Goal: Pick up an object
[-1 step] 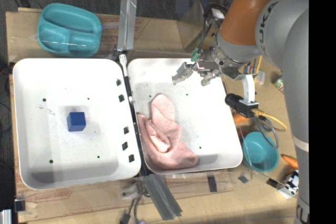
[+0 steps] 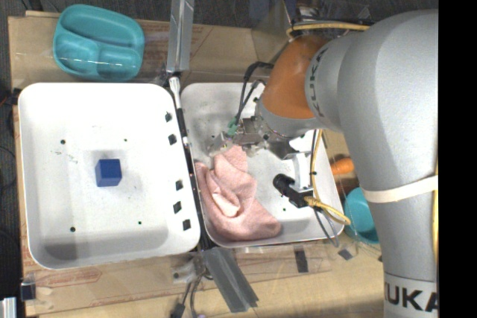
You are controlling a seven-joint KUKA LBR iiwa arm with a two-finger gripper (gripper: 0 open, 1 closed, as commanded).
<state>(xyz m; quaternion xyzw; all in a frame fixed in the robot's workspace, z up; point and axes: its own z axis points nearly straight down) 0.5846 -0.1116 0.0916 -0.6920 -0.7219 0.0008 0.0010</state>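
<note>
A pink cloth (image 2: pixel 232 194) is seen crumpled in the right bin (image 2: pixel 195 112), directly below the gripper (image 2: pixel 240 134); whether anything is grasped cannot be told, perhaps nothing.

The arm (image 2: pixel 373 100) is reaching in from the right, bending down, gripper (image 2: pixel 242 134) hanging low, wrist tilting leftward.

Blue cube (image 2: pixel 109 172); pink cloth (image 2: pixel 232 194); teal tray (image 2: pixel 98 42); white bins (image 2: pixel 45 123); grey arm (image 2: pixel 387 100), orange band (image 2: pixel 292 82).
</note>
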